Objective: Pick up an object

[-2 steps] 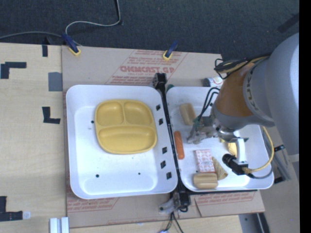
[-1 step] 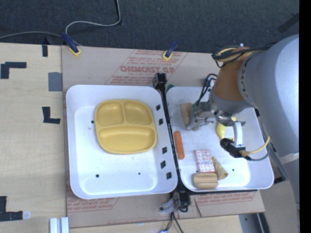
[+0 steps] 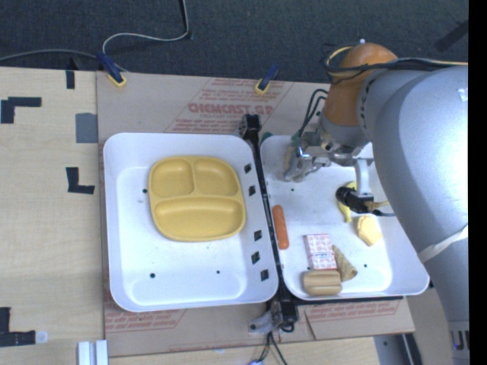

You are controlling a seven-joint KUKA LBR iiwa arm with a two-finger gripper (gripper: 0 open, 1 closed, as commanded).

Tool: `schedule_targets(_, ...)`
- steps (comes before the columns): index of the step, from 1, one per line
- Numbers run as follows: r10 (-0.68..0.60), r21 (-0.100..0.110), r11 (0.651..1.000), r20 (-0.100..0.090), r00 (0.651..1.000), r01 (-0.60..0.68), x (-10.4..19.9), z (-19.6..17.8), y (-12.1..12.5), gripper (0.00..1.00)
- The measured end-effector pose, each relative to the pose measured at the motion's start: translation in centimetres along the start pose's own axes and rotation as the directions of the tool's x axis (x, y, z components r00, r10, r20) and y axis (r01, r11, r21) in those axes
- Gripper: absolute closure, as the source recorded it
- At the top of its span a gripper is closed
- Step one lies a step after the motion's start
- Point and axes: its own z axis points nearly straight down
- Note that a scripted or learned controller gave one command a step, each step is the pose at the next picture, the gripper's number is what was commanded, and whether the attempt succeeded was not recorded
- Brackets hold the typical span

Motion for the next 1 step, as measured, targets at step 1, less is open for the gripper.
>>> schedule_targets(1, -0.001, 0.002, 1.0, 0.003, 1.0, 0.001, 0.02, -0.94, -0.05, 1.0)
